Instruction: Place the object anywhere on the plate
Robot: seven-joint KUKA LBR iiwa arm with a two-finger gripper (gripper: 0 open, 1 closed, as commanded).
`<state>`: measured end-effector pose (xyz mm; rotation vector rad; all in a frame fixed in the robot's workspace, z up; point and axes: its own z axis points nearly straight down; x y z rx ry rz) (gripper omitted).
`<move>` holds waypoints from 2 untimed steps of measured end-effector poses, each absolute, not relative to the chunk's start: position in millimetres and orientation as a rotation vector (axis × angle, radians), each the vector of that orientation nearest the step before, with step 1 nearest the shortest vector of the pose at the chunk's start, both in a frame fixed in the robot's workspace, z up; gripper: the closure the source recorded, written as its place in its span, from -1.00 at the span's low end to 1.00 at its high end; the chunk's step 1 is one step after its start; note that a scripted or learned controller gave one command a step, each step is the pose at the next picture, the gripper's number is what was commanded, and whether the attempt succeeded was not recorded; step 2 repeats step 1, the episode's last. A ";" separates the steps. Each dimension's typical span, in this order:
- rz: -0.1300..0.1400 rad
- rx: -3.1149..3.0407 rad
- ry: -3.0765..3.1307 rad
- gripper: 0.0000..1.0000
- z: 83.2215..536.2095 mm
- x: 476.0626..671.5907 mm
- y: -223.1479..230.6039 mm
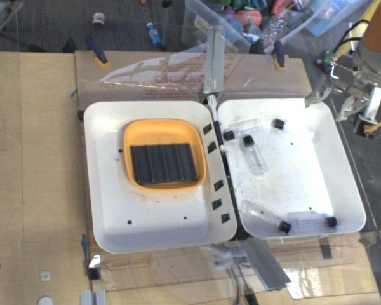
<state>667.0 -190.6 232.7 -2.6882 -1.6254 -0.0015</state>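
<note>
Camera view, left to right for you: the left white bin (108,189) holds an orange plate (134,136), squarish with rounded corners, and a dark ribbed rectangular block (163,163) lies flat in the middle of it, inside the rim. A row of small black clips (217,184) runs down the divider between the bins. The right white bin (317,170) has clear plastic tubes with black caps: one tube (253,154) lies near the top left, another (267,216) along the bottom edge, plus a loose black cap (279,124) near the top. The arm (371,37), with its orange band, sits at the far right, outside the right bin's upper corner. The gripper (359,110) hangs there over the bench edge, well apart from the plate; you can't tell whether it is released or clenched.
</note>
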 end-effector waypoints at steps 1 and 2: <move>-0.003 -2.688 -1.629 -1.00 233.9 667.6 -193.9; -0.003 -2.688 -1.629 -1.00 233.9 667.6 -193.9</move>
